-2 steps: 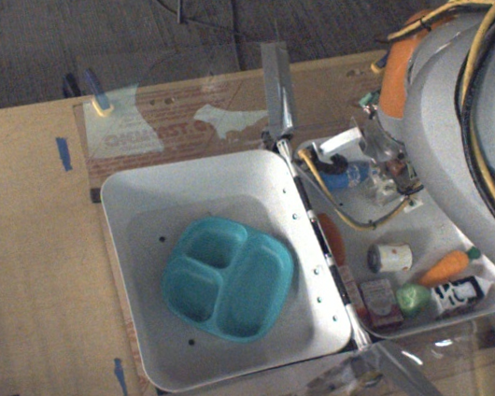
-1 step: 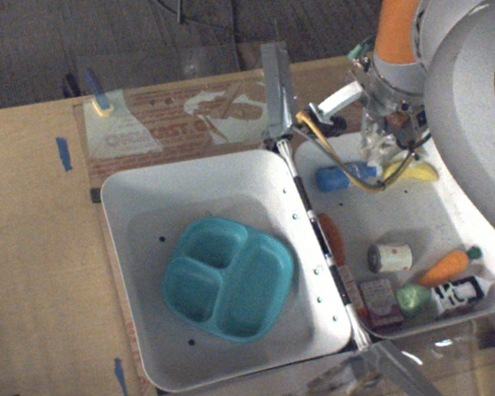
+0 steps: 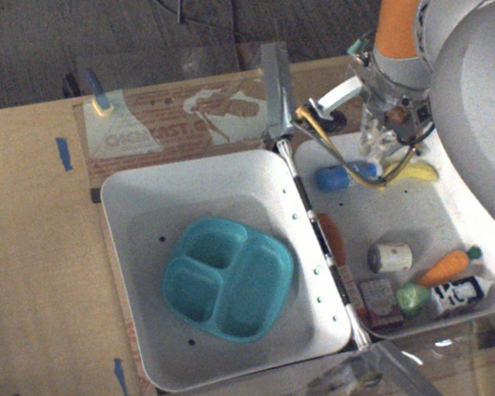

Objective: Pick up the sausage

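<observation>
Sausage [image 3: 331,236] lies lengthwise along right bin's [image 3: 489,225] left wall; can [image 3: 390,257] near; gripper [image 3: 387,141] at far edge, state unclear.

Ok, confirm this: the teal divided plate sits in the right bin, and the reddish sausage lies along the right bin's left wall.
Not quite. The camera view shows the teal divided plate in the left white bin. The reddish sausage does lie along the right white bin's left wall.
</observation>
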